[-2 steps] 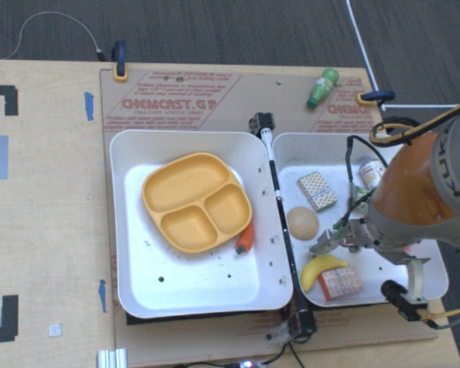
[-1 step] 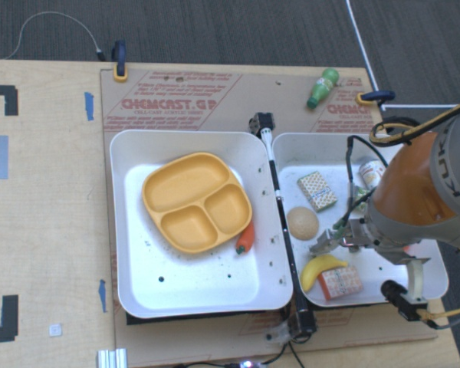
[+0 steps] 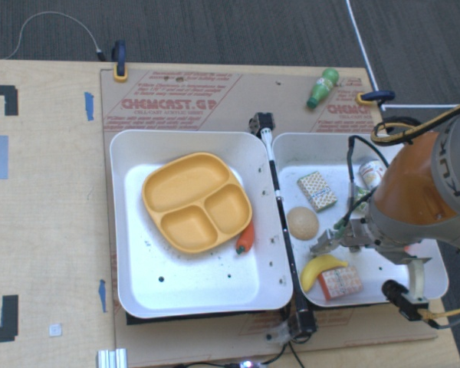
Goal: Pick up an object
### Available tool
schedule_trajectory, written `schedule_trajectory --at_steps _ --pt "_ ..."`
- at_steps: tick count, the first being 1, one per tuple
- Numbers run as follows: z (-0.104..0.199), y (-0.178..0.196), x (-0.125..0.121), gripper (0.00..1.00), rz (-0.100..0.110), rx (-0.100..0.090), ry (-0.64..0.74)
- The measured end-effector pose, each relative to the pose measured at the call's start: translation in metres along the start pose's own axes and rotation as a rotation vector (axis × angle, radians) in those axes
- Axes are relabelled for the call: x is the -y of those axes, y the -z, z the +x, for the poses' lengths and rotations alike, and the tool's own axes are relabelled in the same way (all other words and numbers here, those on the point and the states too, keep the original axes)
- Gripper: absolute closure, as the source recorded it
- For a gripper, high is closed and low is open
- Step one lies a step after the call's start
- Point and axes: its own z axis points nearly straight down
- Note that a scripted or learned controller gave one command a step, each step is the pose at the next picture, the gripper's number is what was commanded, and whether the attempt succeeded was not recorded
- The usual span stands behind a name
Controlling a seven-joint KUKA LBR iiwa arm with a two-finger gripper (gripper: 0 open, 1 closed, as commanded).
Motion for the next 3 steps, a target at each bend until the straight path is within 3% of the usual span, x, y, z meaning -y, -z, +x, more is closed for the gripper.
schedule_trajectory --at_steps 1,2,3 --pt "-0.006 0.011 -0.002 1.0 -0.011 0.015 -0.005" --pt "0.062 0.095 0.002 1.0 0.012 -0.003 0.001" --pt "0.061 0.094 0.002 0.0 0.012 -0.003 0.001"
